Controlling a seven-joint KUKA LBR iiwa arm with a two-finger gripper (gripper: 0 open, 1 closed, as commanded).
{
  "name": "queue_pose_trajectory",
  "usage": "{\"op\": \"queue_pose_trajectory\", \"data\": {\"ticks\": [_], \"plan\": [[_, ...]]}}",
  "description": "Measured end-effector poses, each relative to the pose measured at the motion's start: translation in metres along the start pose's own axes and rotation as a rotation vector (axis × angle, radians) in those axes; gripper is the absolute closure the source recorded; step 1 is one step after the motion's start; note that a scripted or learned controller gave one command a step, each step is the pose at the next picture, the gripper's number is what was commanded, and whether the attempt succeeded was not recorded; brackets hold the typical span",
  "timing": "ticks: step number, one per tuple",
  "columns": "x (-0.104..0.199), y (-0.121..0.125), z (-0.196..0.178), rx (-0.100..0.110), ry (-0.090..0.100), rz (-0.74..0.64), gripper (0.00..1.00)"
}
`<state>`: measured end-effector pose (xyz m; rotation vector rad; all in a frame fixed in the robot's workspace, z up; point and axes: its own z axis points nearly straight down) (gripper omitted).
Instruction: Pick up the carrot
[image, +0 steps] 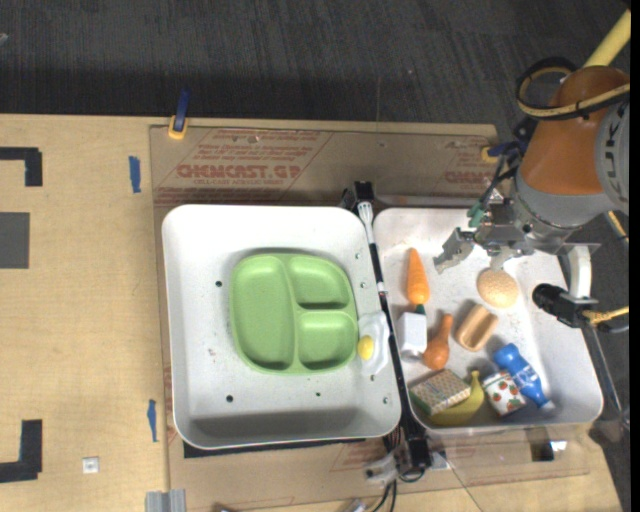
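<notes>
Smooth tapered orange carrot lies in glossy white right bin.

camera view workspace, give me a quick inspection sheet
surface: wooden bench bearing left bin and right bin
job's things: carrot lying in right bin near its left wall, untouched
clutter: green divided plate in left bin; bread roll, banana, blue bottle in right bin
grippers: gripper above right bin, right of the carrot
cables: wires at bench front edge
surroundings: dark floor

Bright, even overhead light (slightly soft focus)
</notes>
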<state>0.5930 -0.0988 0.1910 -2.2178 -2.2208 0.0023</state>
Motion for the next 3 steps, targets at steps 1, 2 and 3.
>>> {"op": "queue_pose_trajectory", "data": {"ticks": [1,2,3], "plan": [[0.004,0.041,0.093,-0.008,-0.002,-0.107,0.00],[0.003,0.041,0.085,-0.007,-0.002,-0.105,1.00],[0.062,0.068,0.001,-0.013,0.000,-0.052,1.00]]}}
